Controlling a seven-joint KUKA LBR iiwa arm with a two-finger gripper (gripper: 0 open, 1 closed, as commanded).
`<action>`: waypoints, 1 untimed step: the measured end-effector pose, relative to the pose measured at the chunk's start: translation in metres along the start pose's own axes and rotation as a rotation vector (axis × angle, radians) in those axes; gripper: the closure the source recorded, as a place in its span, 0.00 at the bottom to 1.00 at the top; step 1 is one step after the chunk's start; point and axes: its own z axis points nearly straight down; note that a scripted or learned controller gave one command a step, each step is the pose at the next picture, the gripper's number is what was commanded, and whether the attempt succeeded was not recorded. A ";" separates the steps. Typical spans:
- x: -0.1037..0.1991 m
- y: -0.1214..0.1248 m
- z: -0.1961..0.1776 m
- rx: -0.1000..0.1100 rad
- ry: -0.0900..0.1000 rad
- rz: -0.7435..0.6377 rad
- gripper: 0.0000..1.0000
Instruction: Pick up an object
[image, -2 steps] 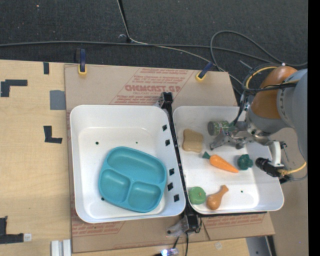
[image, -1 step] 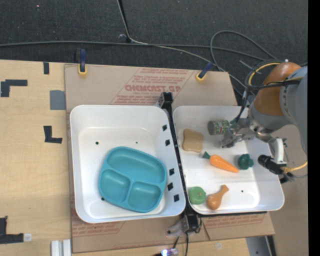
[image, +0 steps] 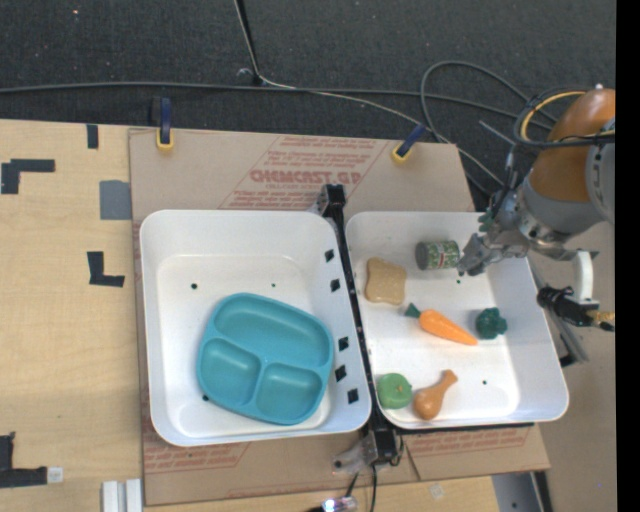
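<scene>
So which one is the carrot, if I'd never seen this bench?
Look at the right bin, the one without the blue tray. Near its middle lies the carrot, long and pointed, with a green top. Its bright orange and tapered shape set it apart from the pale bread slice and the brownish drumstick.

A wooden bench (image: 60, 330) is covered in its middle by a cardboard sheet (image: 290, 175), held at its far edge by two clamps (image: 164, 125). Two white bins are set on the cardboard: the left bin (image: 165, 260) and the right bin (image: 535, 395) touch along a black divider (image: 345, 300).
</scene>
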 end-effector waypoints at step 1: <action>-0.001 0.002 -0.063 0.000 0.000 0.000 1.00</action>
